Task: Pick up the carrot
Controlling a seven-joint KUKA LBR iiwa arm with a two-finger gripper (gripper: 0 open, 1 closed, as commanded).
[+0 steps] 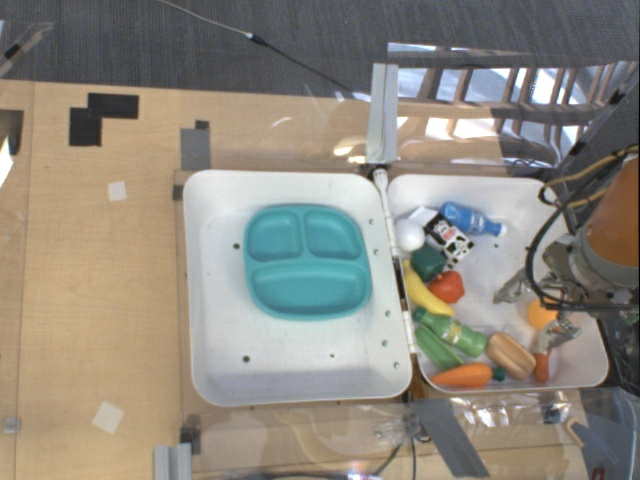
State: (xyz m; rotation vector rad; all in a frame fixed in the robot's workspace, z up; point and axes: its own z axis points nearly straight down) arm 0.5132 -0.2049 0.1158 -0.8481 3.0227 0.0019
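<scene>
Claw (pixel 541 313) down in the right bin (pixel 520 190), two metal prongs spread wide, straddling a small orange piece (pixel 541 315); grip on it impossible to judge. Carrot (pixel 462 375) flat against that bin's near wall, smooth, tapered, long axis running left-right, narrow end toward the bread roll (pixel 511 355). Glossy green bottle (pixel 452 334) just behind the carrot.

A teal divided plate (pixel 306 262) sits in the left bin (pixel 215 368). The right bin (pixel 520 193) holds toy foods; the carrot (pixel 462 375) lies at its near edge, the gripper (pixel 541 313) just beyond it.
</scene>
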